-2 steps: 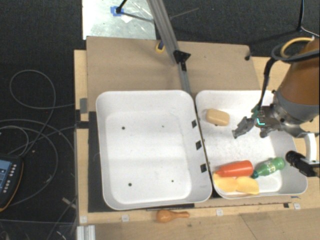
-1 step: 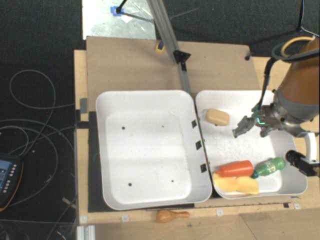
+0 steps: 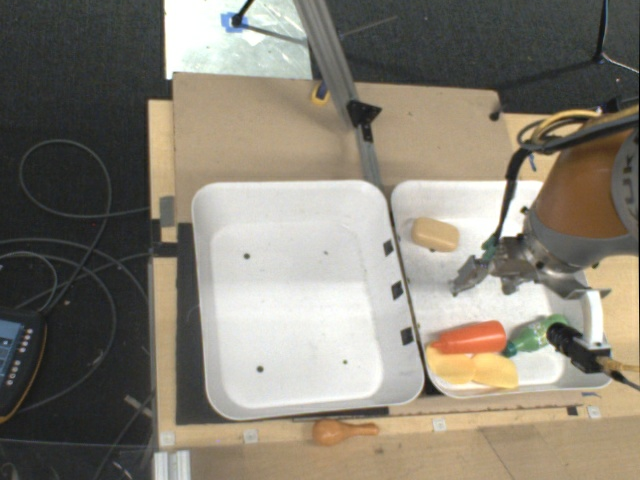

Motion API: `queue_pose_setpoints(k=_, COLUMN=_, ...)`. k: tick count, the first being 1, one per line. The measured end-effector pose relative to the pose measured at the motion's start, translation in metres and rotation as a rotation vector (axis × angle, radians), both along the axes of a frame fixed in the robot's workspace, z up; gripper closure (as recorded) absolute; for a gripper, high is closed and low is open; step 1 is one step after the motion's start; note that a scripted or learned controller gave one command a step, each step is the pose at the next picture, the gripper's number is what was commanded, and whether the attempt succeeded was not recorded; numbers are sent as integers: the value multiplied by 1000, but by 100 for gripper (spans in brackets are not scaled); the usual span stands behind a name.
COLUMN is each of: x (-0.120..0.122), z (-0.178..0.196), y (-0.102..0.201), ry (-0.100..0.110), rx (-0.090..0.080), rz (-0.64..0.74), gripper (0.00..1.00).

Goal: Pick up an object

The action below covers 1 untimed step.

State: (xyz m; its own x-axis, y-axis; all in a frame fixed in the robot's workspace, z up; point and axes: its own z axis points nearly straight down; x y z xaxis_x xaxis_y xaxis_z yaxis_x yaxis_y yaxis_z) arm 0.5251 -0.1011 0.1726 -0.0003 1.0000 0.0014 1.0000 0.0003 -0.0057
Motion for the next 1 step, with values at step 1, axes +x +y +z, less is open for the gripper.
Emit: queue_pose_setpoints(k=1, x=0, z=-63, y=1, ry=0, rx=0, rz=0, gripper=0)
